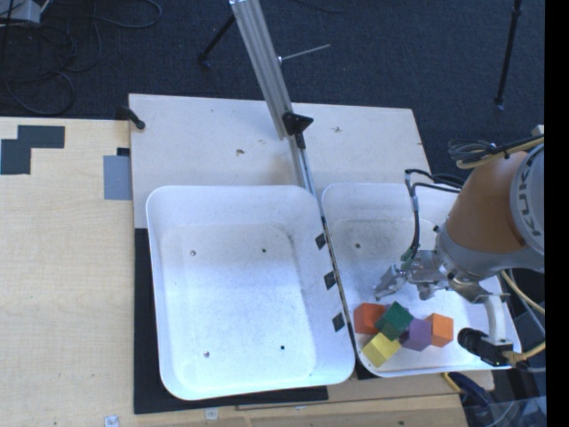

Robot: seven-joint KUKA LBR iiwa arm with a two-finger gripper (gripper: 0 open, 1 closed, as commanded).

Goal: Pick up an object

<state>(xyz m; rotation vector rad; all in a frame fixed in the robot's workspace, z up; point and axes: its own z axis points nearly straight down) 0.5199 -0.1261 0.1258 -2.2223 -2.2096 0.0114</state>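
At the near end of the right bin, close to its front rim, lies a small group of coloured blocks. The yellow block is the nearest one and sits tilted, with one corner towards the rim. Just behind it is the green block, also turned at an angle, touching the yellow one. On the left of the green one is a red-orange block, near the wall between the two bins. On the right is the purple block, and next to it, touching it, is an orange block. All five look like small cubes with plain, matte faces, and they stand tightly together on the white floor of the bin.

Just beyond the blocks, the gripper hangs over the middle of the right bin, a little above and behind the red-orange and green blocks. Its metal fingers point to the left and look spread apart, with nothing between them. The grey arm with its orange band enters from the right.

The left bin is beside it. Farther back, a slanted aluminium bar goes up from the bench.
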